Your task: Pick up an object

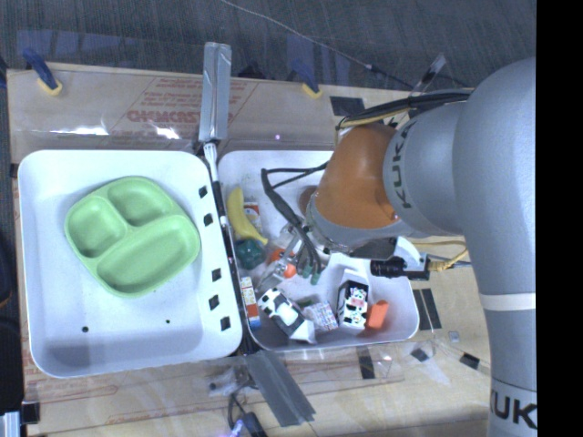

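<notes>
The left bin (36, 271) on the table (109, 98) holds a green divided plate (132, 235), lying flat toward the bin's far half and well apart from the work; the right bin (401, 321) carries all the loose things, crowded along its left wall and near edge; a yellow banana (240, 215) lies along the left wall, with something dark green (248, 253) just beside its near end; toward the near edge sit a black-and-white block (282, 312), a small checked packet (321, 315), a cow-patterned carton (353, 304) and an orange piece (377, 314) touching or nearly touching one another; the arm (492, 208) reaches in from the right and its orange-banded wrist (360, 180) hangs over the middle of this bin; the pincer (296, 260) points down into the clutter between the banana and the carton; whether it is open or closed on anything I cannot tell, since cables and small parts blur together there; by my reading the step in hand is the descent onto a target, nothing yet lifted; the next move calls for closing on a single item and rising straight; the tight packing and the near left wall risk a glancing or double grasp.
</notes>
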You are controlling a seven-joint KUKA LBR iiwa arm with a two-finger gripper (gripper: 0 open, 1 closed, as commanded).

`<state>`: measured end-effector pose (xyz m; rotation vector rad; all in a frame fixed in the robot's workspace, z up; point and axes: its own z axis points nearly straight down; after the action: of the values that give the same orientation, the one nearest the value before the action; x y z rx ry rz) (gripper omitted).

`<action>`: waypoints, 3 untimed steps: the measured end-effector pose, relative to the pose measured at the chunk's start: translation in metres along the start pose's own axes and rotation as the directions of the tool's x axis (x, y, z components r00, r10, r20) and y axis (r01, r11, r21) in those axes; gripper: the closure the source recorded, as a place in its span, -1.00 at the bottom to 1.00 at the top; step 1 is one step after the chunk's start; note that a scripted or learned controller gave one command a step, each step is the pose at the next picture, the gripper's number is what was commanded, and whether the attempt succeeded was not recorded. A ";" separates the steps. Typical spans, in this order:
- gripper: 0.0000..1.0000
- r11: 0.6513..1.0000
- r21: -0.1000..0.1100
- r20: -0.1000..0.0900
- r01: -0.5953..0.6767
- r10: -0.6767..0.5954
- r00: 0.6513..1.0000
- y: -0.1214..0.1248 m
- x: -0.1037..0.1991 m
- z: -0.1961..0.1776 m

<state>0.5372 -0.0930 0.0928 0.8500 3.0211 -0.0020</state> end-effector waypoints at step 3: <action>1.00 0.947 0.001 -0.003 -0.320 0.320 0.947 0.070 -0.015 -0.099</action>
<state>0.5863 -0.0406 0.1915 1.3304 2.8455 -0.0014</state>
